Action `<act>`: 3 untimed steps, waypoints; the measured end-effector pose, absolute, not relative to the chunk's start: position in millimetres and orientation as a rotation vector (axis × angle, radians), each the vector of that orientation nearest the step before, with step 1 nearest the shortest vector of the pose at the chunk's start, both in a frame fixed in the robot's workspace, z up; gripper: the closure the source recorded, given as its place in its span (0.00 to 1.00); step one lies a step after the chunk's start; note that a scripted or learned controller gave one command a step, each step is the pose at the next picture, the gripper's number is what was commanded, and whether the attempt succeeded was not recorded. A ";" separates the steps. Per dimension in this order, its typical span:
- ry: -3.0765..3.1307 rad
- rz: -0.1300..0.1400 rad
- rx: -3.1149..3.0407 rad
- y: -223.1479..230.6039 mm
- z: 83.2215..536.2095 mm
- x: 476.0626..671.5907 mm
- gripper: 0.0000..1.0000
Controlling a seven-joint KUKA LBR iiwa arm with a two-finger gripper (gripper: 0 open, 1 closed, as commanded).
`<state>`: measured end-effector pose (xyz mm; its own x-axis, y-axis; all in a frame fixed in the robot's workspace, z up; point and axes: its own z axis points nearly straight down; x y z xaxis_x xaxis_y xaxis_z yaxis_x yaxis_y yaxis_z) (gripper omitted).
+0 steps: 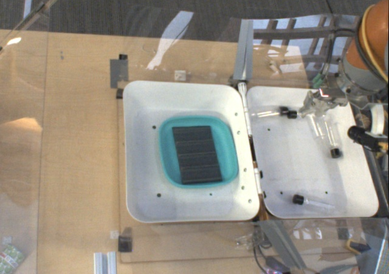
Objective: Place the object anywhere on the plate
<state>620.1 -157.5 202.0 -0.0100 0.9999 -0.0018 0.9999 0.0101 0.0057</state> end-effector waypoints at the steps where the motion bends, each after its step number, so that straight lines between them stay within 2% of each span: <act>1: 2.310 0.004 2.127 -83.2 138.2 568.2 1.00; 2: 2.237 0.007 2.201 -12.7 185.4 536.7 1.00; 3: 2.236 0.007 2.202 -13.1 185.4 536.6 0.00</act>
